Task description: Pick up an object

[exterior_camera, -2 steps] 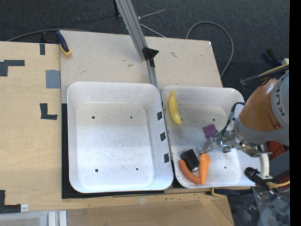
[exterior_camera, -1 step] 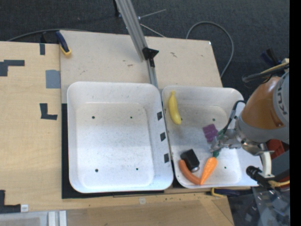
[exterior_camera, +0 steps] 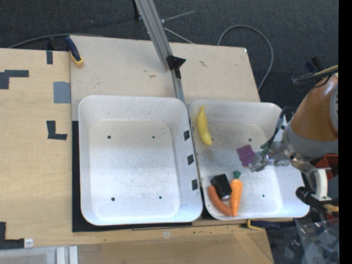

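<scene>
Purple block (exterior_camera: 246,155), likely target, sits mid right bin (exterior_camera: 220,112), just beside gripper (exterior_camera: 258,164). Can't tell if the tool is spread or pressed together, too small/blurry. Nothing seen pinched.

Risks, my guess: tips land off-centre and nudge block away rather than straddle it; block small, could slip out on lift.

Carrot (exterior_camera: 236,197), black item (exterior_camera: 221,186) and 2nd orange piece (exterior_camera: 219,201) cluster near front; banana (exterior_camera: 204,126) near divider. Left bin (exterior_camera: 88,147) well apart.
</scene>
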Robot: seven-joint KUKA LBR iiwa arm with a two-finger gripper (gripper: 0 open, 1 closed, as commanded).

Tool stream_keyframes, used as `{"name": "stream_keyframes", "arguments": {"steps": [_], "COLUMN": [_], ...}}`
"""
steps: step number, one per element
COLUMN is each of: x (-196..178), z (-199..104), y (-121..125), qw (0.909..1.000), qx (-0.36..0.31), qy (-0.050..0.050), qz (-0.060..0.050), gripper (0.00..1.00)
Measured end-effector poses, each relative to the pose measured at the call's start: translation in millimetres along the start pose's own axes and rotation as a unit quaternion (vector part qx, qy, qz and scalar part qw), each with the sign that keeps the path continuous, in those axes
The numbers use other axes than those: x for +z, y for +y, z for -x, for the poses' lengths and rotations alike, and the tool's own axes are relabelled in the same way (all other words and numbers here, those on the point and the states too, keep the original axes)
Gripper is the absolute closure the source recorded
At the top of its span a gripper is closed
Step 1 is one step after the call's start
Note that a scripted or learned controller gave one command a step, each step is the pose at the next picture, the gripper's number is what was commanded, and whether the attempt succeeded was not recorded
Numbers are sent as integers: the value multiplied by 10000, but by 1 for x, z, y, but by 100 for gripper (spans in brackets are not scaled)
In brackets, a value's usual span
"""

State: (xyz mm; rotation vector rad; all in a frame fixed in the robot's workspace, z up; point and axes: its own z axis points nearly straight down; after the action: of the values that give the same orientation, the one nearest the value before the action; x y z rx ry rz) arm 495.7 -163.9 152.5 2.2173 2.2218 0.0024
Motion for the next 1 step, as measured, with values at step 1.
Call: {"name": "stream_keyframes", "arguments": {"steps": [1], "x": [-51], "z": [0], "y": [1], "qw": [10000], "qx": [1], "qy": [-3], "qz": [3], "gripper": [100]}}
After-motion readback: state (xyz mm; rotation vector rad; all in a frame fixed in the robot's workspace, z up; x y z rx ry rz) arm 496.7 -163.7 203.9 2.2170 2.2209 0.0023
